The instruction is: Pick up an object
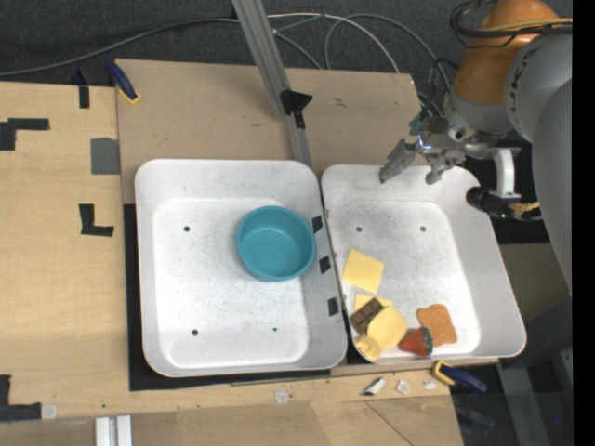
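Note:
My gripper (414, 168) hangs open over the far edge of the right bin (483, 249), its two grey fingers spread apart with nothing between them. Well in front of it, in the near part of that bin, lie a yellow square piece (363, 271), a brown block (364, 315), a larger yellow piece (385, 329), an orange slab (438, 323) and a small red item (416, 342). A blue bowl (274, 242) stands in the left bin (177, 277).
A slanted metal pole (270, 59) crosses the bench behind the bins. Cables run along the back. Blue-and-yellow clamps sit at the bench's far left corner (124, 82) and near front edge (457, 375).

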{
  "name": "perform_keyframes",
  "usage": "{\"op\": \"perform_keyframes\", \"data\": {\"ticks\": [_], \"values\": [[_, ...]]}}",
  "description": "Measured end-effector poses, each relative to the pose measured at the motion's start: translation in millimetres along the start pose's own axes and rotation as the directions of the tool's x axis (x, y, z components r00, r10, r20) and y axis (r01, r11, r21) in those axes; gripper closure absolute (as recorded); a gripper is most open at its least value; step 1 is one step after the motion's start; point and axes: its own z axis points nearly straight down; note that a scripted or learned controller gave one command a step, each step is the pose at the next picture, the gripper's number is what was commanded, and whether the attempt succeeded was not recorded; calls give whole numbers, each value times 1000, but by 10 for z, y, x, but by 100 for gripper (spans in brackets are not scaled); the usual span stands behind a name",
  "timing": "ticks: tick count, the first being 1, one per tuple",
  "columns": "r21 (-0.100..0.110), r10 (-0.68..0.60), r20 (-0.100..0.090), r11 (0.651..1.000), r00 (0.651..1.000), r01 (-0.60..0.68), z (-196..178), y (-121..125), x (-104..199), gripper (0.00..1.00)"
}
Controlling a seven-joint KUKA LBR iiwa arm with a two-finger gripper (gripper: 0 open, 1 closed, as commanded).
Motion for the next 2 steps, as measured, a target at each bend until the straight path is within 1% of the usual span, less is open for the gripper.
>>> {"op": "perform_keyframes", "data": {"ticks": [1, 2], "values": [[1, 1, 0, 1000, 1000, -1, 620, -19, -67, 0], [-4, -1, 1, 1000, 1000, 1, 473, -1, -61, 100]]}}
